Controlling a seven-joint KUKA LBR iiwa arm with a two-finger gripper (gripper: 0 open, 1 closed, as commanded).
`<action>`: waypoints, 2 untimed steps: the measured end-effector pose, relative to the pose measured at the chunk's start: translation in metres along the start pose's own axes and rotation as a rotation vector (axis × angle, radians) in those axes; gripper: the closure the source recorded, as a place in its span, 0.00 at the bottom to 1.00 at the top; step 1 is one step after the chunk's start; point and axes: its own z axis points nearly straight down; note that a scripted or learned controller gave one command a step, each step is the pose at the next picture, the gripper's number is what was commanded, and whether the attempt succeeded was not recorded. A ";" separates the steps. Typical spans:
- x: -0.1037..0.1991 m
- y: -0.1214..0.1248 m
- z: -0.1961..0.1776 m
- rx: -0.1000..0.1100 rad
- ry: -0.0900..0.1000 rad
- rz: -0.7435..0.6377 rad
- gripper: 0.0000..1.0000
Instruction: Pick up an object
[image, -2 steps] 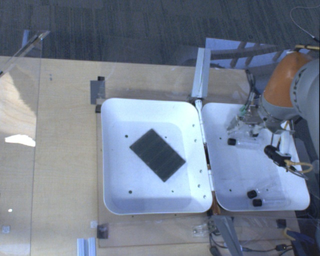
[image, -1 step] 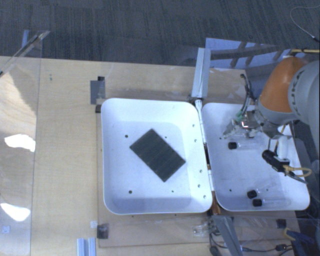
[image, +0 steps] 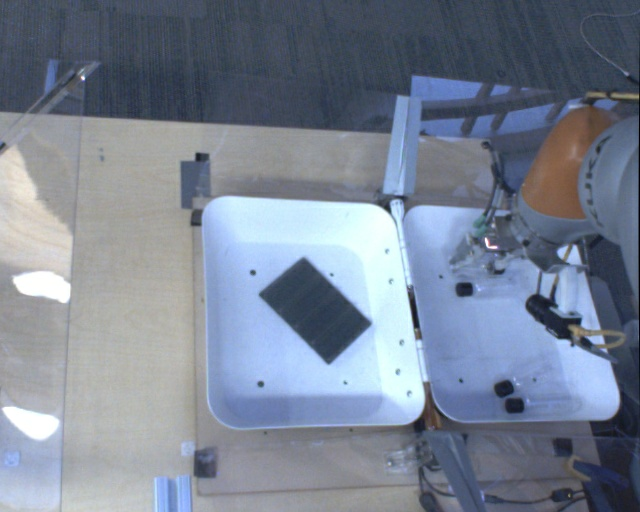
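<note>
A flat dark grey square pad lies turned like a diamond in the middle of the left bin. In the right bin a small black piece sits near the upper left, and two more small black pieces lie close together by the front wall. My gripper hangs over the upper left of the right bin, just above and to the right of the first black piece. Nothing shows in its grasp.
The grey arm with its orange band crosses the right bin's upper right corner, with a black cable part trailing below it. A metal upright stands behind the gap between the bins.
</note>
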 end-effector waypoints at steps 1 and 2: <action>0.065 0.009 -0.068 0.054 0.021 0.004 1.00; 0.029 -0.015 -0.071 0.056 0.020 0.004 1.00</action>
